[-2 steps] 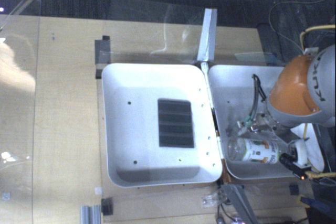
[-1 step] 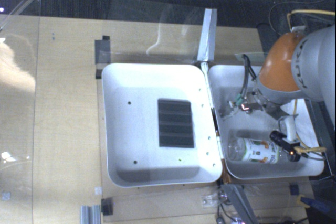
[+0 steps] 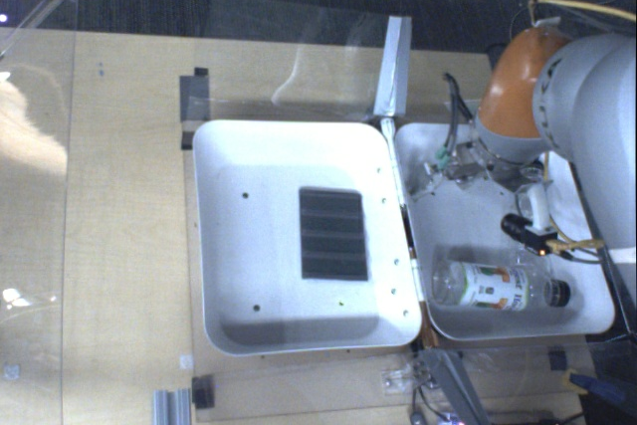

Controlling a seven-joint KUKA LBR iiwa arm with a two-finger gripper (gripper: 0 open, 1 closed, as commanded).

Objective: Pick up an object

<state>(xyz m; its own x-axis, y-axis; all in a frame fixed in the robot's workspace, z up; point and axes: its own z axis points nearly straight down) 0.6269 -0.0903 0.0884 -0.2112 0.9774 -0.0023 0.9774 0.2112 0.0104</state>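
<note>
Bottle (image 3: 470, 283): clear plastic, lying on its side in the right bin (image 3: 518, 327), close along the bin's near wall. The black cap (image 3: 560, 293) points to the view's right and a printed label (image 3: 498, 288) wraps the middle. It looks empty or nearly so.

Handling, judged:
- Light.
- Thin walls, so it will likely give under a hard squeeze.
- Smooth and round, so it is apt to roll or squirt out sideways if pinched off-centre.
- Not fragile.

Best hold, judged:
- Across the body at the labelled middle, with the grasp axis square to the bottle's length.
- The neck by the cap is stiffer but narrow, and it sits near the bin wall.
- The near wall leaves little room on that side.

Gripper (image 3: 450, 164): low over the far left part of the same bin, near the divide with the left bin (image 3: 229, 214). The grey arm (image 3: 587, 114) comes in from the right. Cannot tell from this angle whether it is wide or narrow. Nothing is seen held in it.

Relative position: the bottle is apart from the gripper, toward the bin's near side and a little to the view's right, with bare bin floor between them.

Other candidate: a dark ribbed rectangular pad (image 3: 333, 234) lies flat in the middle of the left bin. It is low-profile and looks harder to get under.
</note>
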